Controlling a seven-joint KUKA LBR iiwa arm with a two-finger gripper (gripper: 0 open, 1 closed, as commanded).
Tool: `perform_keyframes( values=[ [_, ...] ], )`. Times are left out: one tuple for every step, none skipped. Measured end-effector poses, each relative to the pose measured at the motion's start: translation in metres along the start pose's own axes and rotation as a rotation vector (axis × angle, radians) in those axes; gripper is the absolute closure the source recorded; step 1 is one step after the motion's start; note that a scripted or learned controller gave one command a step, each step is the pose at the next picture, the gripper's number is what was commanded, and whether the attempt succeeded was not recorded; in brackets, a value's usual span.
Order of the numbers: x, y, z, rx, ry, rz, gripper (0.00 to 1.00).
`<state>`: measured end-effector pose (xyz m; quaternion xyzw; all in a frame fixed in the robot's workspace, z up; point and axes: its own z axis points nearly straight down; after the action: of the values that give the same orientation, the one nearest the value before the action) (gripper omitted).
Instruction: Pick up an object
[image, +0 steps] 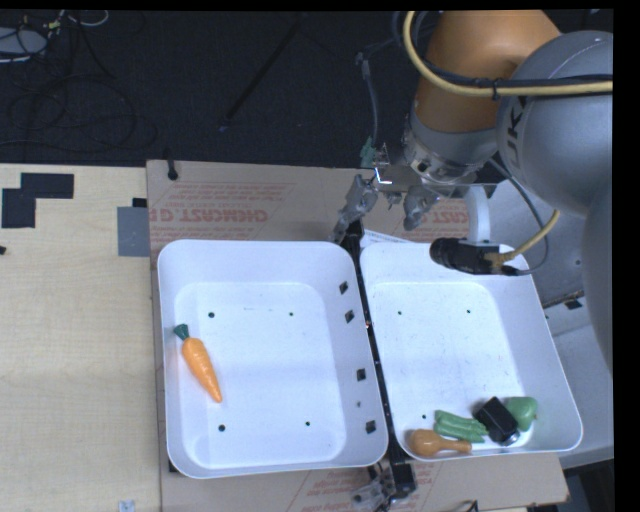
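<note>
Arm (540, 90) comes in from top right, wrist angled down over the far rim where the two bins meet. Gripper (385, 212) hangs above that rim, fingers spread wide, nothing between them.

Left bin (250, 262): floor mostly bare, open room everywhere but the left wall. Right bin (450, 320): far half and middle bare, clutter only in the near right corner. Both sit on cardboard (250, 200).

Objects:
- carrot (202, 370) alone in left bin, near its left wall, leaf end pointing away, well apart from the gripper
- bean pod (460, 426), black block (497, 420), green piece (522, 408) and tan gourd (438, 443) bunched against right bin's near wall, block touching pod and green piece, so little finger room between them.
</note>
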<state>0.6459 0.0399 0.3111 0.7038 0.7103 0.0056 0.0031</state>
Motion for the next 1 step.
perform_keyframes(
  values=[
    [-0.0047,-0.0023,-0.0006,0.017,-0.005,0.004,1.00]
  ],
)
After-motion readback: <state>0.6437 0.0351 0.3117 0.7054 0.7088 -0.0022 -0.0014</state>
